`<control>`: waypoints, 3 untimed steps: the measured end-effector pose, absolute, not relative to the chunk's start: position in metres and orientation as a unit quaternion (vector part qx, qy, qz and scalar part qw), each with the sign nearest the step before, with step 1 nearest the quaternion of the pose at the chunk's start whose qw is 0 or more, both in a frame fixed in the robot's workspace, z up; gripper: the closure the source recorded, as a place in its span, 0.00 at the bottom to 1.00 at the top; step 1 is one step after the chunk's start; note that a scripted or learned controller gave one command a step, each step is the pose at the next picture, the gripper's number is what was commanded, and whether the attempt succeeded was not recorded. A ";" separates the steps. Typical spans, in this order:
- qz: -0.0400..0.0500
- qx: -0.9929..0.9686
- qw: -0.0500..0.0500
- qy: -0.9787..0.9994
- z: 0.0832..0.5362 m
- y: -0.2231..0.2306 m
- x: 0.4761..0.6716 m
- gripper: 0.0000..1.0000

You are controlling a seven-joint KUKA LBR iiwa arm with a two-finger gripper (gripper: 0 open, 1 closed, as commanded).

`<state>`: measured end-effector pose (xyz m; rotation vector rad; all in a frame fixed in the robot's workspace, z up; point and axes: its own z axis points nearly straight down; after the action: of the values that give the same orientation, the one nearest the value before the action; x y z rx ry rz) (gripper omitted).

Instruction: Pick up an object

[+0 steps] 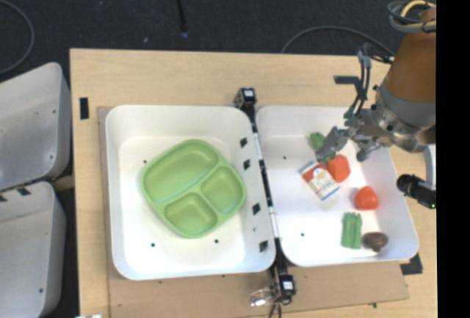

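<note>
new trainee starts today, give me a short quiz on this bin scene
1. True or false: the green tray lies in the left bin.
2. Which item lies nearest the gripper? A) brown item B) orange item C) green block
3. Fill in: the small box lies in the ____ bin.

Key:
1. True.
2. B. The orange item sits just below the gripper, beside the small box, in the right bin. The red item, green block and brown item lie further toward the near edge.
3. Right.
</note>
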<state>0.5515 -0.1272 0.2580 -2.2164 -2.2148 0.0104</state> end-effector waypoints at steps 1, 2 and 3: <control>0.000 -0.707 -0.001 -0.708 0.264 -0.127 0.554 0.00; 0.001 -0.707 0.001 -0.707 0.218 -0.120 0.551 0.00; 0.001 -0.708 0.001 -0.706 0.175 -0.120 0.548 0.00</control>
<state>0.5483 -0.1204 0.1752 -2.2240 -2.2169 0.0041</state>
